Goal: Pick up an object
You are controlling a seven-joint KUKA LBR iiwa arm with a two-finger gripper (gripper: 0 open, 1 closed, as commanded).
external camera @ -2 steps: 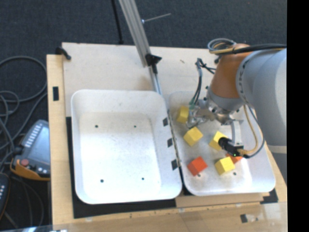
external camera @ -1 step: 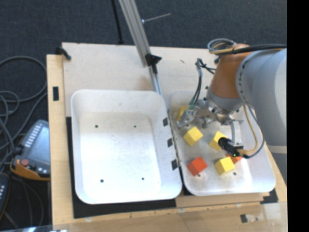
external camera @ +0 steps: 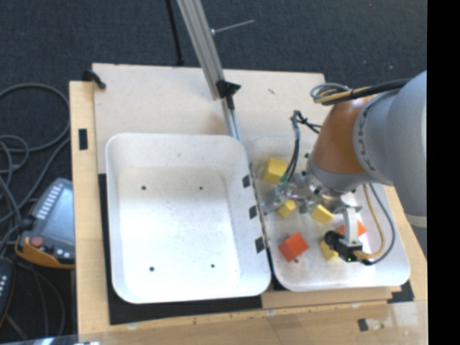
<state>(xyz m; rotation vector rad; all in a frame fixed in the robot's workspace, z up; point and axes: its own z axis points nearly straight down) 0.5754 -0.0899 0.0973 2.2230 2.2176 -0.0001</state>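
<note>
a: in the right bin [external camera: 402,268]?
b: five blocks. larger yellow cube [external camera: 274,169] at ten o'clock of the bin. small yellow block [external camera: 287,208] near centre-left, another yellow block [external camera: 323,213] just beside it at three o'clock. orange-red cube [external camera: 293,246] at seven o'clock. fourth yellow piece [external camera: 329,249] at five o'clock, next to black cabling.
a: and the gripper [external camera: 305,195]?
b: down low in that bin, between the two small yellow blocks, under the orange-banded wrist. hard to read; cannot tell whether spread or closed, nor whether anything sits in it.
a: arm?
b: grey, reaching in from three o'clock, covering the bin's upper right.
a: left bin [external camera: 118,192]?
b: white, speckled, at nine o'clock of the other, rims touching.
a: elsewhere?
b: aluminium rail [external camera: 205,42] slanting in from twelve o'clock; teach pendant [external camera: 50,221] on the floor at nine o'clock.
</note>
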